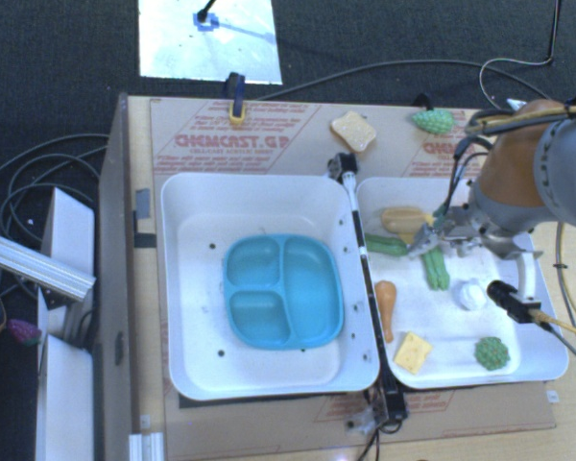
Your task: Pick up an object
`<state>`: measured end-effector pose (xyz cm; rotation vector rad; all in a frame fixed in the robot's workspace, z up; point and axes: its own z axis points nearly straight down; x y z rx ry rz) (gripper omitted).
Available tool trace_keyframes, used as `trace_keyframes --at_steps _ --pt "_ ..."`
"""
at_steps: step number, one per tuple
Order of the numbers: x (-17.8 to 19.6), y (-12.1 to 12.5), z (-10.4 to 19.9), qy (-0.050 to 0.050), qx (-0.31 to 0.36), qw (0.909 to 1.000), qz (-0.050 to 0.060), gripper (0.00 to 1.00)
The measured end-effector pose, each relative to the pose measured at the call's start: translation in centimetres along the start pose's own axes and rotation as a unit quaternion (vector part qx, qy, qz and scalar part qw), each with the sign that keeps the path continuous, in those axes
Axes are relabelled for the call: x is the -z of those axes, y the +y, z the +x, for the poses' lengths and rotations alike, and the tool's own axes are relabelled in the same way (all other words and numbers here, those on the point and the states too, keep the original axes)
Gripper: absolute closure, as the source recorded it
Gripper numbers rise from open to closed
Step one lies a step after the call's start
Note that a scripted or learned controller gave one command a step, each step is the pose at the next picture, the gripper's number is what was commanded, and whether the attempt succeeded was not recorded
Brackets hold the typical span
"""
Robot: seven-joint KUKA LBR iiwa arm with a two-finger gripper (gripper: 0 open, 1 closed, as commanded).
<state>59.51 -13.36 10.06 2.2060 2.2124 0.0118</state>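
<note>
Two shallow white bins sit side by side on a bench topped with brown cardboard, which carries red printing that looks like "CHEMCAST GP", though the letters are blurred. One grey arm with an orange band reaches in from the right and bends down over the right bin, its gripper low above the bin's upper left part. Whether it is open or closed cannot be told, and nothing can be seen held in it.

Several small toy foods with a smooth plastic look lie in the right bin. A yellowish oval piece lies just left of the gripper, with a long green pod below it. Another green pod lies just under the gripper. An orange carrot-shaped piece lies near the divider, a yellow square wedge below it, a white rounded piece to the right, and a bumpy green lump near the bin's lower right corner.

The left bin holds a light blue plate with three compartments and rounded corners.

On the cardboard behind the bins rest a tan slice of toy bread and a knobbly green piece.
</note>
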Motion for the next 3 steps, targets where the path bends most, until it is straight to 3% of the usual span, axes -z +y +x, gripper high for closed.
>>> trace_keyframes --at_steps 1,2,3 --pt "-1.6 -1.8 -0.5 0.003 -0.001 1.0000 0.008 0.00" --pt "-0.5 -1.7 -0.5 0.003 0.000 1.0000 0.007 1.00" --pt "9.8 -0.3 8.5 0.004 0.001 1.0000 0.006 1.00"
